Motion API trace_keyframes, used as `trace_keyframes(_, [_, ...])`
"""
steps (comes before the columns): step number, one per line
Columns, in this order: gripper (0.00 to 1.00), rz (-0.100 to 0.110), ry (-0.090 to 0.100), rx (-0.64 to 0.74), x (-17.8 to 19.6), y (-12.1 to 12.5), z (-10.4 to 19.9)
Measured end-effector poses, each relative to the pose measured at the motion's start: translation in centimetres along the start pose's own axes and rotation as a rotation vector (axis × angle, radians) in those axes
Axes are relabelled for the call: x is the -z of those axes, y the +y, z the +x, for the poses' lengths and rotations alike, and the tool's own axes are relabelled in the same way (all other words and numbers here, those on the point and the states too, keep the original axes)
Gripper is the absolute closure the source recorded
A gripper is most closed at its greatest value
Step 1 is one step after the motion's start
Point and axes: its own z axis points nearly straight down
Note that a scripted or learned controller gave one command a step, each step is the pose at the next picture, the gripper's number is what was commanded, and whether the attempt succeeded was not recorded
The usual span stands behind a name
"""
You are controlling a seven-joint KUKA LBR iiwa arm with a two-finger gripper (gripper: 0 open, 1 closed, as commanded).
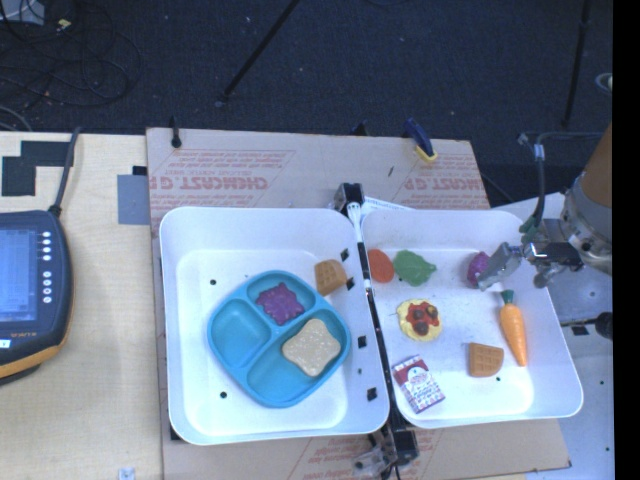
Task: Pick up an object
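Camera view: my gripper (500, 268), fingers state unclear to me, hangs at three o'clock from the purple toy (480, 266); it looks light, slippery; I would pinch its middle.

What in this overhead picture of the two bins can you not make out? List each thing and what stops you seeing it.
- Gripper, camera view: small and blurred, so whether it touches the purple toy is unclear.
- Arm: cut off by the right edge.
- Small carton: its label print is too small to read.
- Brown piece in the left bin: too small to identify.
- Handheld screen: cut off by the left edge.
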Motion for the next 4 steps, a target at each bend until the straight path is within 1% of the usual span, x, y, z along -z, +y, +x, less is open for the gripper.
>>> trace_keyframes(1, [0.00,0.007,0.002,0.000,-13.4,6.2,-5.6])
trace_keyframes(2, [0.00,-0.002,0.001,0.002,-18.4,11.4,-5.1])
trace_keyframes(3, [1.00,0.002,0.002,0.002,-17.4,11.3,-5.2])
trace_keyframes(4, [1.00,-0.002,0.003,0.007,-17.9,10.9,3.7])
